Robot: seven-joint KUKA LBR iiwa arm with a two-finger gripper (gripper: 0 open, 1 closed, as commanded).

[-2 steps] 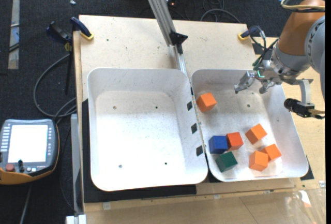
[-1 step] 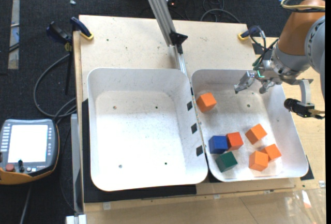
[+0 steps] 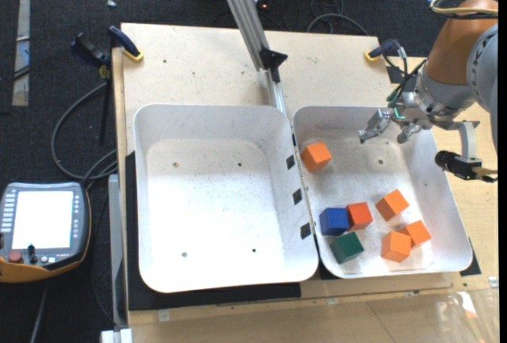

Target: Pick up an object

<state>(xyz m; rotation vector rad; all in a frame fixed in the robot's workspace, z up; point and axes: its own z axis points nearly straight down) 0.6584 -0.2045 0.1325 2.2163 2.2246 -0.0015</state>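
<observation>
My gripper (image 3: 386,130) hangs over the far part of the right bin (image 3: 444,191), its two fingers spread apart with nothing between them. An orange block (image 3: 317,155) lies alone near the bin's left wall, to the left of the gripper and a bit nearer the camera. At the bin's near end sit a blue block (image 3: 334,220), a green block (image 3: 346,246) and several more orange blocks, among them one (image 3: 360,214) beside the blue one and one (image 3: 391,204) further right.
The left bin (image 3: 146,199) lies beside the right one, with a metal pole (image 3: 242,5) slanting up from the divide. Clamps (image 3: 119,44) hold the bench's far corners. A teach pendant (image 3: 43,230) rests on the floor at left.
</observation>
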